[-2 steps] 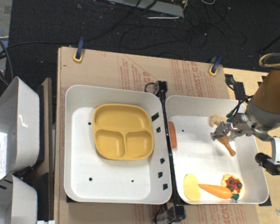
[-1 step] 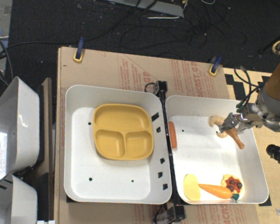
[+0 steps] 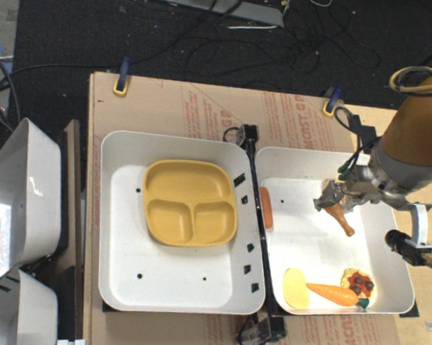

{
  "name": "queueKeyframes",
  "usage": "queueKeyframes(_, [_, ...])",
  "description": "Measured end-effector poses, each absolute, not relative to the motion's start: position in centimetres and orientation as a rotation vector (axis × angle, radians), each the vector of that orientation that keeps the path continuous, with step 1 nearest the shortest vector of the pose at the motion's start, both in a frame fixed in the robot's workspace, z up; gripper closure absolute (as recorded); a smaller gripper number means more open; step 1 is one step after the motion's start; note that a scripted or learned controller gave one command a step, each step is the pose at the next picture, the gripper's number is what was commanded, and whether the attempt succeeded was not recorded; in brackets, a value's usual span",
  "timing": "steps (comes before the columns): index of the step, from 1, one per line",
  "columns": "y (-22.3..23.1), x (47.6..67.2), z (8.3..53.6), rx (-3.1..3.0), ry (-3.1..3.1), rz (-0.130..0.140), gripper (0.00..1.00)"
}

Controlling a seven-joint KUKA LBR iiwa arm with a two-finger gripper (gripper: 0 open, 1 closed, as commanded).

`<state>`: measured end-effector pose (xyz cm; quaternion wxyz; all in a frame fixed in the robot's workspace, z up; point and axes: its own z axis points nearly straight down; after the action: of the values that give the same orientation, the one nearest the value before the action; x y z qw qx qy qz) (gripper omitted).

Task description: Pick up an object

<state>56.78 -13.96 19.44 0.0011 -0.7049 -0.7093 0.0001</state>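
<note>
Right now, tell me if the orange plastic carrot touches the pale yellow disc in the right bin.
Touching. The camera view shows the orange plastic carrot with its narrow tip lying on the pale yellow disc.

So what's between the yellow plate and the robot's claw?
In the camera view, the bins' shared rim and a small orange stick lie between the yellow plate and gripper.

One fixed camera looks down at a slant on both bins point(image 3: 178, 307), arm point(image 3: 419, 129) entering from right.

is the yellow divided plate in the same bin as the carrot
No, the yellow divided plate lies in the left bin, while the carrot lies in the right bin.
</note>
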Motion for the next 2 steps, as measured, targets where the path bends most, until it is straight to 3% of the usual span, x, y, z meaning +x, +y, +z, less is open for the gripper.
queueKeyframes(2, [-2.2,55.0,20.9,-2.211,-2.229,-0.001,1.00])
